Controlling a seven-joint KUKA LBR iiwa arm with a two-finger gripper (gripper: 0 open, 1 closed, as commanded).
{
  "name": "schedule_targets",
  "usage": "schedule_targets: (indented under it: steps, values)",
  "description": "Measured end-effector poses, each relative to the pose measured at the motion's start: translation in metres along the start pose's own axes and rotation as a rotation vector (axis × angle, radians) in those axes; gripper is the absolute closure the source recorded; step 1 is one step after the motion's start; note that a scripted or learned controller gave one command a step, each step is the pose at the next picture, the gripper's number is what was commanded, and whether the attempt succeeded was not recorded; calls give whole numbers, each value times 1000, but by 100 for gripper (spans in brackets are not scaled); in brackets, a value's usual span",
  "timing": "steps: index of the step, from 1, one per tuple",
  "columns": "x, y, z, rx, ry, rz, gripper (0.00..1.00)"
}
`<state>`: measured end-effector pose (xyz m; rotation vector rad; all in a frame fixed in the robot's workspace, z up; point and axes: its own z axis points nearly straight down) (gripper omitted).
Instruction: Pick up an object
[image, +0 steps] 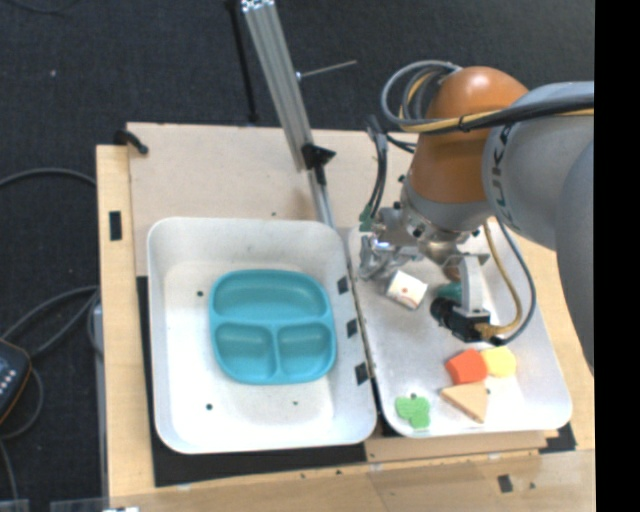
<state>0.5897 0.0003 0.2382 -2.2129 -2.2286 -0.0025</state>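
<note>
Grey arm with orange band (470, 130): cut off at right; bulk hides far edge and far right corner of right white bin (400, 345).
Gripper (383, 255): mostly under wrist, outline blurred against bin's left wall.
Small teal object (449, 291) near bin's middle: only sliver visible, shape unclear.
Small white block (407, 289): reddish mark too small to read.
Silver aluminium post (280, 80): top cut by upper edge.
Black device (8, 380) beside bench: cut by left edge.

Arm (548, 165) reaching in from three o'clock
The gripper (381, 252) hangs under the orange-banded wrist (462, 135), seemingly tilted toward eight o'clock.
</note>
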Motion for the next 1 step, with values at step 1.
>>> schedule_targets:
  steps: [1]
  values:
    - [44,-14,5,1,-1,1,100]
